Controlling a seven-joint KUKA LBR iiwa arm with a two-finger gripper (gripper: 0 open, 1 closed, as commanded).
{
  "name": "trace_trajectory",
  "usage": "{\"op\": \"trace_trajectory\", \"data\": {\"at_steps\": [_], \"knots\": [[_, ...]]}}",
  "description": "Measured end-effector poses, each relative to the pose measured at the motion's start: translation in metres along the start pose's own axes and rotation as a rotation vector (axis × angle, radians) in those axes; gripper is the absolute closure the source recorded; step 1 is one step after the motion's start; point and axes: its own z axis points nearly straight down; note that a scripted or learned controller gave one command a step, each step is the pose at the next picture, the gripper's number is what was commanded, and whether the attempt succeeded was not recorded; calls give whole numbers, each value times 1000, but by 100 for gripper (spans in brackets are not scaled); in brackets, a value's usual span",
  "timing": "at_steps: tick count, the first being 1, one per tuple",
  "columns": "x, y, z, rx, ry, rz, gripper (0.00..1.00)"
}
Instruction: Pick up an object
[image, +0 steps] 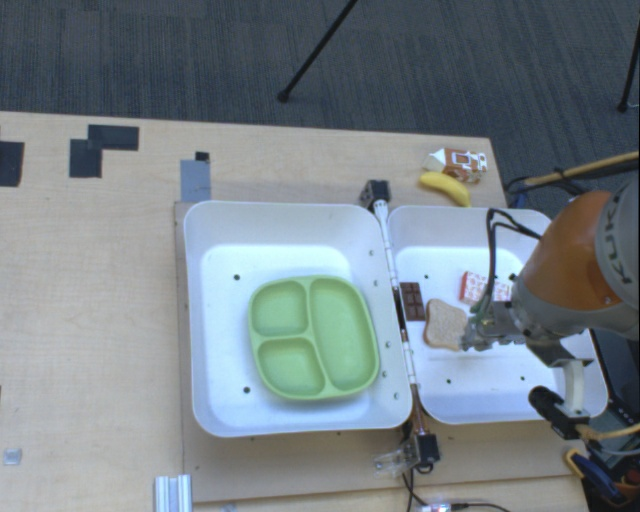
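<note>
Tan toast slice lies flat in the right bin, near its left wall, with the hand low at its right edge; I cannot tell how that hand is set. A chocolate bar and a red-and-white packet lie close by. Over in the left bin sits a green divided tray. A banana rests on the bench beyond.

Glossy green plastic tray, smooth white bins, matt wooden bench

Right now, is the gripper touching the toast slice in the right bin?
Cannot tell. In the camera view the gripper overlaps the toast slice's right edge, but the wrist hides the meeting point.
</note>
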Motion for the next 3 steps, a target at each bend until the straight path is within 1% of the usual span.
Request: {"op": "trace_trajectory", "data": {"at_steps": [1, 2, 3], "knots": [[0, 0, 0, 0, 0, 0, 0], [17, -6, 32, 14, -1, 9, 0], [17, -4, 21, 8, -1, 6, 100]]}}
